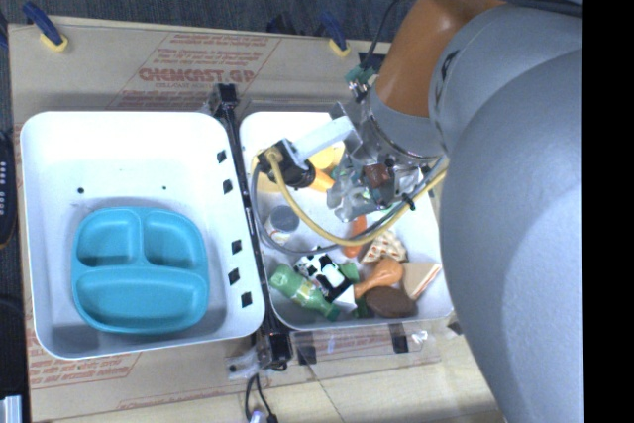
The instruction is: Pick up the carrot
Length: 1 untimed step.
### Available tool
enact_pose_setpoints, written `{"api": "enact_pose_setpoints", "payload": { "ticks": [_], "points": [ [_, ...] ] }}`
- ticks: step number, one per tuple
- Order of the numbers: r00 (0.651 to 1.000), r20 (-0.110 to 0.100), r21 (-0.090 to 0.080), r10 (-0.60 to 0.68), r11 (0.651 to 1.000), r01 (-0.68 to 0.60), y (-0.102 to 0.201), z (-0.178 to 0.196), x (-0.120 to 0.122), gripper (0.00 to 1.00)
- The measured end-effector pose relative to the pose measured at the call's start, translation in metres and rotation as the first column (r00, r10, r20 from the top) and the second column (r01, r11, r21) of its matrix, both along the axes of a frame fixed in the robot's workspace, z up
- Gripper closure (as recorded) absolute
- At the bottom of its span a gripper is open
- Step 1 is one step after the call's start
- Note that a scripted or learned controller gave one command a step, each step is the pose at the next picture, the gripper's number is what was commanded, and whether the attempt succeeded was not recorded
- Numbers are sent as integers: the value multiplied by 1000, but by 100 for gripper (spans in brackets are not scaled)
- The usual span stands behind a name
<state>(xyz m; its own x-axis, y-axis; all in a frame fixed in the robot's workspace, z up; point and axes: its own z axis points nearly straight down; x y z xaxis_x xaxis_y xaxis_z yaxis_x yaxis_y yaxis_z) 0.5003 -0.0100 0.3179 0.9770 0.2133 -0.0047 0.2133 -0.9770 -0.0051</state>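
bench front (376,381): nearest me, brown cardboard liner with red print under both bins, black clips at the lower edge between them.
right bin front (297,317): I see a clutter of toy food along the near wall; green piece (297,288) at the left, black-and-white item (325,274) just beside it, brown rounded piece (381,300) and a tan wedge (421,277) to the right.
left bin (59,154): white, shallow, holds a blue divided tray (139,267) lying flat in its near half.
carrot (359,224): I read the small orange piece in the right bin as the carrot, directly under the tool, mostly covered. Can't confirm it's between the fingers.
gripper (369,188): low in the middle of the right bin, over the carrot spot. Finger state: cannot tell from here, the metal body and cables block it.
yellow hose (297,213): loops from the tool leftward across the bin floor, past a black-and-yellow fitting (289,163).
arm (515,163): grey, fills the right side, orange band (421,45) above the wrist.
far edge: blue clamps (45,27) on the bench's back corners, dark floor behind.
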Motion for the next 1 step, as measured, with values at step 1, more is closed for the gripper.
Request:
{"api": "enact_pose_setpoints", "payload": {
  "ticks": [1],
  "points": [
    [978, -1, 0, 209, 978, -209, -62, 4, 11, 100]
  ]
}}
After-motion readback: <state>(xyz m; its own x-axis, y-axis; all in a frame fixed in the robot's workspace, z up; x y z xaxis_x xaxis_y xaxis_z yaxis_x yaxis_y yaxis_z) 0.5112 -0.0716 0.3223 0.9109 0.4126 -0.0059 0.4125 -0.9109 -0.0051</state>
